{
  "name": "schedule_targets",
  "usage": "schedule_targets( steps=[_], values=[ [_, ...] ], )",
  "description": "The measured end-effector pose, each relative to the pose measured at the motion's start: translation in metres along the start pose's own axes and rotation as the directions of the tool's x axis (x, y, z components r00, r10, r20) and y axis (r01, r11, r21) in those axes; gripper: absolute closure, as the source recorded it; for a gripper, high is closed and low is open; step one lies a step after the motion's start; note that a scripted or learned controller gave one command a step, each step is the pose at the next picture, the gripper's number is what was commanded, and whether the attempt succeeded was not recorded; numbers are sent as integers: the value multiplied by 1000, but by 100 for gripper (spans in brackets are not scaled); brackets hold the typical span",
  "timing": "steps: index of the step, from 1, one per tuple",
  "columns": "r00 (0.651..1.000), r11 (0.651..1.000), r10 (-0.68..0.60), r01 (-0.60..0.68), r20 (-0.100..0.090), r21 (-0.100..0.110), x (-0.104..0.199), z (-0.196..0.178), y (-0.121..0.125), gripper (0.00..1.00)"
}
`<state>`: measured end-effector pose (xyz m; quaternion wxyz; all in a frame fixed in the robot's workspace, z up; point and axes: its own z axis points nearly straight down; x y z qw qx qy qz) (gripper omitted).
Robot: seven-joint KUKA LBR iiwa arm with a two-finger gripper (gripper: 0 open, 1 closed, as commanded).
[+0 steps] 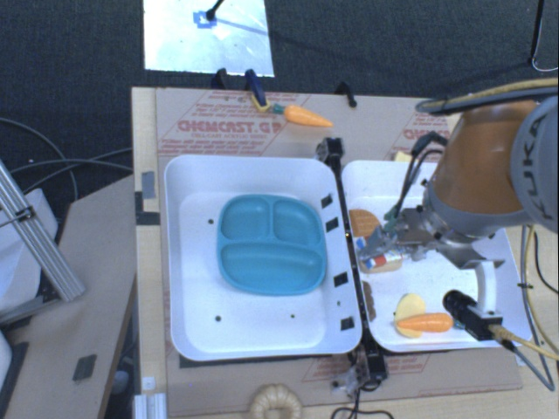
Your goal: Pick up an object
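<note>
Pincer hovers at the right bin's nine o'clock over a small item; its grip state I cannot tell. Best descend straight, centred.

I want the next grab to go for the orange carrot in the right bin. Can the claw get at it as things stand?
Probably yes. The carrot lies uncovered near the right bin's front edge, beside a yellow piece, close to the claw.

A light-blue divided plate lies in a white bin; an orange carrot nearby.
</note>
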<state>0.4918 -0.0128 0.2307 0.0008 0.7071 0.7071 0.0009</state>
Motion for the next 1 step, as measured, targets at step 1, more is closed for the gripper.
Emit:
schedule_targets(
  steps=[1],
  values=[
    [1000, 1000, -4, 4, 0, 3, 10, 16, 10, 100]
  ],
)
